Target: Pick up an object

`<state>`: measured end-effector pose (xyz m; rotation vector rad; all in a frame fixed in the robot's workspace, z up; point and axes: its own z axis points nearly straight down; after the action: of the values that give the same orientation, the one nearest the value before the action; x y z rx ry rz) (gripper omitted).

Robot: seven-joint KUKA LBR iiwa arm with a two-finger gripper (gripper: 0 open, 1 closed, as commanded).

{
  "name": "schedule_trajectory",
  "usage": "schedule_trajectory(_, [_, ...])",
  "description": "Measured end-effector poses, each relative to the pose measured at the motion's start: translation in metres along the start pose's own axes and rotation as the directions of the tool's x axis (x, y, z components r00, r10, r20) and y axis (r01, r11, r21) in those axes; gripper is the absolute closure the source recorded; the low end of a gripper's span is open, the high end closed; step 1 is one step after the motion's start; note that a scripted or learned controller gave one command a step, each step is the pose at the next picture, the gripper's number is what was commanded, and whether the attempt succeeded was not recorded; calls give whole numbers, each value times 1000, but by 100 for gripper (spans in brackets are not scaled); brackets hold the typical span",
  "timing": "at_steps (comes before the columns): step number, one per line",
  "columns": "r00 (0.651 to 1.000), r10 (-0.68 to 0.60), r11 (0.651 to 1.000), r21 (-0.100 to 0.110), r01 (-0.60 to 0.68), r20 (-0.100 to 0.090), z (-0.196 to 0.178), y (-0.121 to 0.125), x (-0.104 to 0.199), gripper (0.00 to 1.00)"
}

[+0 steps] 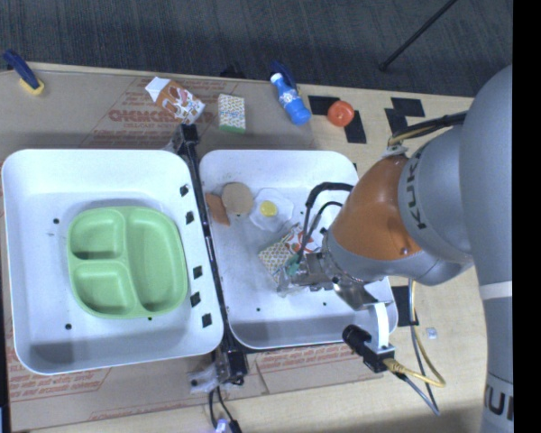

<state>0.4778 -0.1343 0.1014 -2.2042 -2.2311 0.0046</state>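
Tool [293,273] partly hidden under arm [388,215] in right bin [252,332].

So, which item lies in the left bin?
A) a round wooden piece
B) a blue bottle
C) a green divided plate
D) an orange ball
C: the green divided plate lies in the left bin; the bottle and the ball lie on the bench behind the bins.
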Motion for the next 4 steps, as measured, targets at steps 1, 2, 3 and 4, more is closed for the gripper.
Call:
schedule_trajectory(1, [1000,5,1000,-9,-5,2,-142,60,33,100])
schedule_trajectory(2, [1000,6,1000,-7,-6,2,-142,60,33,0])
schedule_trajectory(3, [1000,6,1000,-1,-6,1,-28,28,22,0])
schedule_trajectory(4, [1000,6,1000,-9,-6,5,5,53,38,0])
